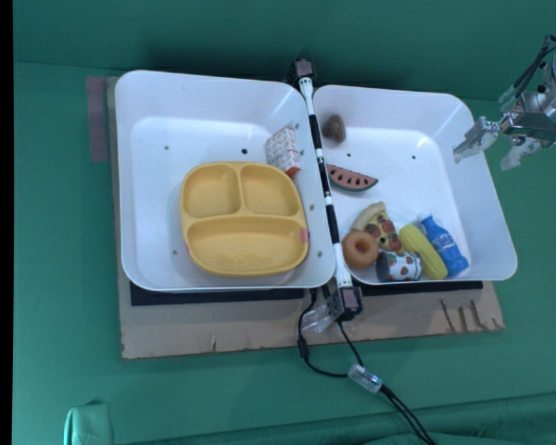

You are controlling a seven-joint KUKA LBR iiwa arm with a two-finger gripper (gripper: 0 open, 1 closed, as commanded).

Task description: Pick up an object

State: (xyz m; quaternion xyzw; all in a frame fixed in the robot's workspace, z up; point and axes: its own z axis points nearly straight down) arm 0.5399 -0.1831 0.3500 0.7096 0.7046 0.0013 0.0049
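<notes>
Two white bins, gripper outside the rim

I see the grey two-finger gripper point(494, 146), fingers spread and holding nothing, beyond the right white bin's point(463, 119) far edge. Open floor lies left of it. Small blue plastic bottle point(443, 244) rests near the bin's front corner.

A robotics lab: green cloth point(65, 248) drapes the worktop, two white bins point(213, 109) on cardboard point(213, 336), cables point(371, 378) trailing off at five o'clock.

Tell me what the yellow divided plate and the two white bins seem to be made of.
Yellow divided plate: probably plastic or silicone, matte, with soft rounded moulded rims. Left white bin and right white bin: likely thin moulded plastic, smooth with a slight sheen and rounded corners.
</notes>
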